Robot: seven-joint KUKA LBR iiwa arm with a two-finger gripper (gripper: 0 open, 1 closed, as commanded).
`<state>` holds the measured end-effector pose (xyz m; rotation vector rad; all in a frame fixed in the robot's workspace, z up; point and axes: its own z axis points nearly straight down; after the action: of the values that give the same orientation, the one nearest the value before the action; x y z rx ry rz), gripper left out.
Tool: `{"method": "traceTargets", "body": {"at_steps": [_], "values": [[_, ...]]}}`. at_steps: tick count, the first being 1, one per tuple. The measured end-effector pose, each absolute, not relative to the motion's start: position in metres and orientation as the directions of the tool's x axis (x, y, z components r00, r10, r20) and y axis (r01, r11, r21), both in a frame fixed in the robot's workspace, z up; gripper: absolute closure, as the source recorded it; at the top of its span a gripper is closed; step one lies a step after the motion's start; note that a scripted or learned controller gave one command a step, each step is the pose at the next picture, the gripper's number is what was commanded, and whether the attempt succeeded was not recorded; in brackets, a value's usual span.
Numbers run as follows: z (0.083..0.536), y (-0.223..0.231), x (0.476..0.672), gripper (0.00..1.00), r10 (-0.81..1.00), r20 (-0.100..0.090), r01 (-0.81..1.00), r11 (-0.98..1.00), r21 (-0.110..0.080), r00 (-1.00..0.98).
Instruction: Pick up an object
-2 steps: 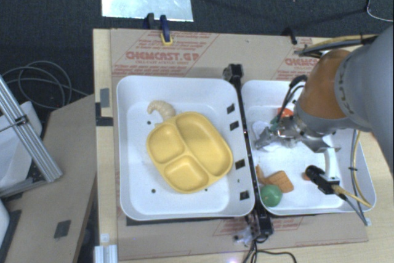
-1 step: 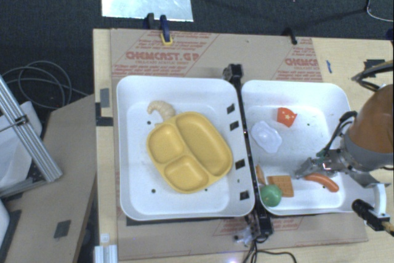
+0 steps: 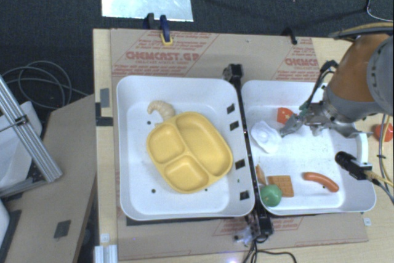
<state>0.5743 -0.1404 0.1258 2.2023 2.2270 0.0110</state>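
Grey arm slants over the right bin (image 3: 368, 194), its gripper (image 3: 288, 128) hovering, state unclear, beside a red piece (image 3: 284, 114).

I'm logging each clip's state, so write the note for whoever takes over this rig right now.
Gripper: low over the right bin, near the white object and red piece; nothing seen between its fingers.
Also in the right bin: sausage, waffle square, green ball.
Left bin: yellow divided plate, pale curved piece.
Done: no pick yet.
Left: grasp and lift one object.
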Motion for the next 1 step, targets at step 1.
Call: {"method": "traceTargets", "body": {"at_steps": [1], "values": [[0.0837,-0.1565,0.6580,0.00,1.000,-0.002,1.000,0.007,0.008,-0.007]]}}
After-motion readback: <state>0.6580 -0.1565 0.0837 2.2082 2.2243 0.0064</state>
